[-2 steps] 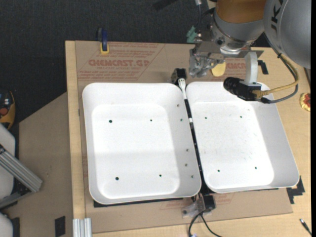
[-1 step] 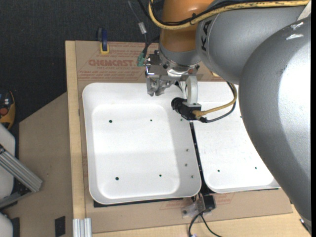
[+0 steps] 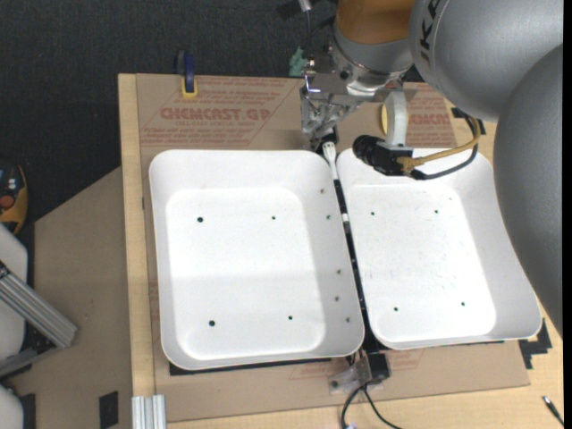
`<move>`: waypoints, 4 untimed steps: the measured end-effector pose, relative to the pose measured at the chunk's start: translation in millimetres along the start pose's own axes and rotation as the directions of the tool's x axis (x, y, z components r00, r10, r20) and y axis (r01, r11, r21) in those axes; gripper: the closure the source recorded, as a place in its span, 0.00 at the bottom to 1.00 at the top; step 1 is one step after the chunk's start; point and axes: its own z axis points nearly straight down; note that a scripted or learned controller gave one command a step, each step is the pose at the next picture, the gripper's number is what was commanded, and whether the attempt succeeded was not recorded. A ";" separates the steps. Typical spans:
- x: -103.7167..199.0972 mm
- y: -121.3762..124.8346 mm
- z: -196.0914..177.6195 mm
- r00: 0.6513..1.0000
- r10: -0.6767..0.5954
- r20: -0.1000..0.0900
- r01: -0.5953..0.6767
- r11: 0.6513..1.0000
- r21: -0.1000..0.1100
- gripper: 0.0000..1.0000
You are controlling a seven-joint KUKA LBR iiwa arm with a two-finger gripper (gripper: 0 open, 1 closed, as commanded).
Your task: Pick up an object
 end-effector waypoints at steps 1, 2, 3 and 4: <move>-112.5 -21.2 -33.5 1.000 0.009 0.005 -0.009 1.000 0.002 1.00; -71.6 2.6 22.2 1.000 -0.004 -0.001 0.004 1.000 0.009 1.00; -59.5 -10.0 -22.0 1.000 -0.004 0.000 0.004 1.000 0.001 1.00; 85.6 -33.9 80.2 1.000 -0.017 -0.004 0.017 1.000 0.018 1.00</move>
